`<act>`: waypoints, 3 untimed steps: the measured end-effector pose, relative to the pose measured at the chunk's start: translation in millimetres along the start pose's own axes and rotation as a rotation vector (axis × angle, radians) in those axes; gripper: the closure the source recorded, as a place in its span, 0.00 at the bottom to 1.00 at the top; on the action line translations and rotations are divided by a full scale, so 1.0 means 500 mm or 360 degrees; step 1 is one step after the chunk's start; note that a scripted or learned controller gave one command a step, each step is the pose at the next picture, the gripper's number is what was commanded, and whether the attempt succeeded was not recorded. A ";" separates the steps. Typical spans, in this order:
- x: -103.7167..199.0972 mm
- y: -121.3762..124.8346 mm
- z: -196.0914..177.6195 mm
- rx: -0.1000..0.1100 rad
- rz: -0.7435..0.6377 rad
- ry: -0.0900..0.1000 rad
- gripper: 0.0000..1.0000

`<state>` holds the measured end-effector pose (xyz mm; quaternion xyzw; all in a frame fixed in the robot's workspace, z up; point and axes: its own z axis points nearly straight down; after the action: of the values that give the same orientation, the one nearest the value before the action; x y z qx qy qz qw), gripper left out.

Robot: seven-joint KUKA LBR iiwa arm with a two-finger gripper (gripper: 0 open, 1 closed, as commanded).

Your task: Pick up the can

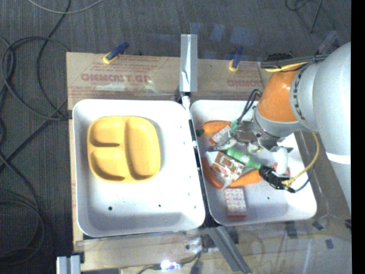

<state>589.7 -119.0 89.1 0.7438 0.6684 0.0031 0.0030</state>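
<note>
A small can (235,202) with a pale red-and-white label lies on its side near the front of the right bin (302,207). It is apart from the other items. My gripper (249,140) hangs over the cluttered middle of that bin, behind the can and about a hand's width from it. The gripper sits above a green item (240,154) and a red-and-white packet (226,166). The grey arm with its orange band (279,99) reaches in from the right and hides the bin's back right part.
Two orange carrot-like pieces (212,128) (245,178) lie among the clutter in the right bin. A black cable (278,180) loops beside the gripper. The left bin (85,210) holds a yellow divided tray (124,147). A metal divider post (187,67) stands behind the bins.
</note>
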 end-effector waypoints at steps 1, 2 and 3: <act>0.006 -0.034 -0.002 -0.0012 0.0559 0.0001 0.00; -0.144 -0.051 -0.001 -0.0005 0.0981 -0.0001 0.00; -0.144 -0.051 -0.001 -0.0004 0.0981 -0.0001 0.00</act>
<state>557.0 -187.9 89.4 0.9114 0.4114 0.0046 0.0031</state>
